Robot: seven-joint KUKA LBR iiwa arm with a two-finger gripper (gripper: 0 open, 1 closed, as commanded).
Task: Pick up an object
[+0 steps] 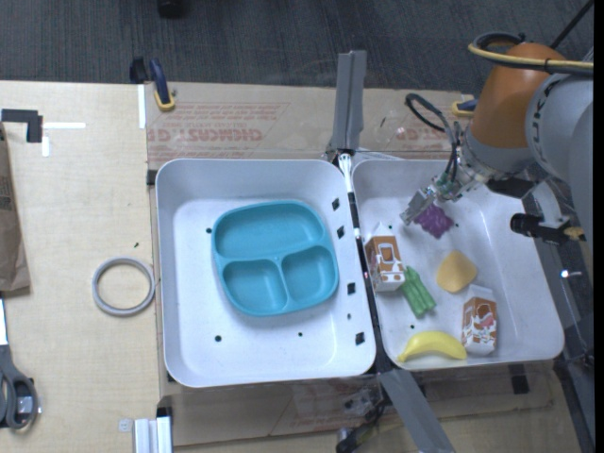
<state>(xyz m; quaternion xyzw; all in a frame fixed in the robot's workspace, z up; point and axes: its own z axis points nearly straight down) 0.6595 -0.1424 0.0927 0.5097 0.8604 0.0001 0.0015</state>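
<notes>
A single fixed camera looks down from above the table (pixel 75 206) at a slant, from a moderate distance. It takes in both white bins, the left bin (pixel 179 253) and the right bin (pixel 528 291), side by side, with dark floor along the top edge.

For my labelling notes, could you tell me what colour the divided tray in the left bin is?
The divided tray is light blue, seen in the camera view.

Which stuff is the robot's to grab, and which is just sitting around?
For the job:
gripper
purple toy
yellow wedge
green toy
banana
two small cartons

Just lying about:
blue divided plate
tape ring
scissors
</notes>
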